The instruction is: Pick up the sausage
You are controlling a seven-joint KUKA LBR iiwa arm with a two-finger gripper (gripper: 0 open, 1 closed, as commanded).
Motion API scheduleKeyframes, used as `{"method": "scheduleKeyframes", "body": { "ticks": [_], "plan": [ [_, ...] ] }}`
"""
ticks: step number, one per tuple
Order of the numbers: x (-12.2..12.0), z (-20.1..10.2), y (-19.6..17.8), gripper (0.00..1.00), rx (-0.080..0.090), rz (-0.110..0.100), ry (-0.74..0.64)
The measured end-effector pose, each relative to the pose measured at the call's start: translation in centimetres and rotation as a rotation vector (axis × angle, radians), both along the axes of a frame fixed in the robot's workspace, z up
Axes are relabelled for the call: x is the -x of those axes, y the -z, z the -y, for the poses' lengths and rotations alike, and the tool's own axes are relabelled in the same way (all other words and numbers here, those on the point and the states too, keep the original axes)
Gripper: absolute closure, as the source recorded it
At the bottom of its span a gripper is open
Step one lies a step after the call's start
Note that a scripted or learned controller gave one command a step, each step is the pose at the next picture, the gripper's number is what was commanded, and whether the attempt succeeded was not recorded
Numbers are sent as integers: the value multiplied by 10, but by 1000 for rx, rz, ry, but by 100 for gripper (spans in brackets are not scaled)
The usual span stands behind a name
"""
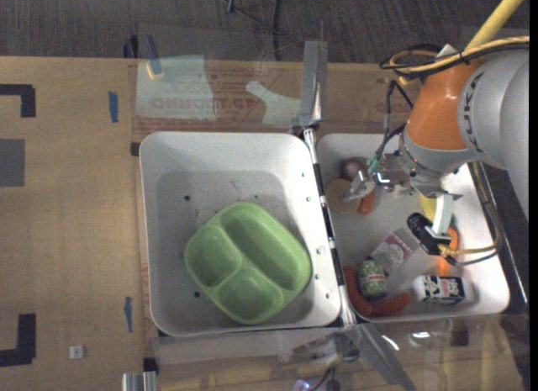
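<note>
Red, curved rubbery sausage (378,301) lies well below my pincer (367,181); I'd grab its soft middle. Pincer's state: I cannot tell.

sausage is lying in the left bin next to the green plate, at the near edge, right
Not quite. The camera view shows the sausage in the right bin, at its near edge beside the divider. The green plate sits by itself in the left bin.

the gripper (370,181) hangs low over the right bin (496,284). the red sausage (378,301) lies near its front edge. a green divided plate (247,261) sits in the left bin (168,171).
</note>
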State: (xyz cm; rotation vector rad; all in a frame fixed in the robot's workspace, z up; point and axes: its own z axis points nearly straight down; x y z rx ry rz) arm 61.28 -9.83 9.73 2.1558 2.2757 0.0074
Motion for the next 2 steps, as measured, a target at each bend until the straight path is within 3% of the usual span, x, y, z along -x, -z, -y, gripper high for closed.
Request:
{"method": "scheduleKeyframes", "body": {
  "ticks": [1, 2],
  "plan": [
    [1, 1, -6, 100, -3, -5, 5],
    [-14, -45, -84, 100, 0, -12, -239]
  ]
}}
